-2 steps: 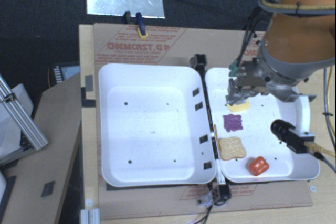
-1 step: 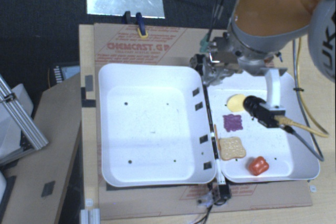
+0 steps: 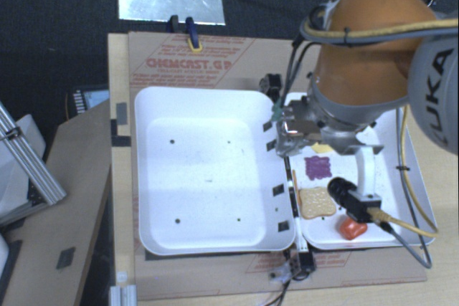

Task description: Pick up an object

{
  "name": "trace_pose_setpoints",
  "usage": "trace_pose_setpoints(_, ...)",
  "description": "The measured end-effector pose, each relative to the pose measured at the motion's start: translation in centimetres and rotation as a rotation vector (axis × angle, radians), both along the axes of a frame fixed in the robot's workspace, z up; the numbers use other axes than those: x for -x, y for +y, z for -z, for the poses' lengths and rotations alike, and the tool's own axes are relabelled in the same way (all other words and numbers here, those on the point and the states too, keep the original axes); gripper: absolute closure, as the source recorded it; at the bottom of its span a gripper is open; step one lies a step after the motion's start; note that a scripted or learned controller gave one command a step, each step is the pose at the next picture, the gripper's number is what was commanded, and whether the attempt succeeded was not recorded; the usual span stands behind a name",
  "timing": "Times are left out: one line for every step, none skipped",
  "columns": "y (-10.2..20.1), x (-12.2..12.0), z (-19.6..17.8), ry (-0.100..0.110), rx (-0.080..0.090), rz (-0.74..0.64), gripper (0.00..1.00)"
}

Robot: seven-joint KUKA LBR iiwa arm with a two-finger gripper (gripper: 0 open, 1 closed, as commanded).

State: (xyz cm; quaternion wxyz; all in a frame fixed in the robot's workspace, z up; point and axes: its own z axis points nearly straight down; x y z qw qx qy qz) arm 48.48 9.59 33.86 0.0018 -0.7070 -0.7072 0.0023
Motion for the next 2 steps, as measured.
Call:
trace_pose_setpoints(3.6, -0.3, -11.2, -0.019, -0.005, -0.007, 1.0)
trace_pose_setpoints(5.2, -0.2, -14.1, -0.011, -0.003, -0.005, 1.0)
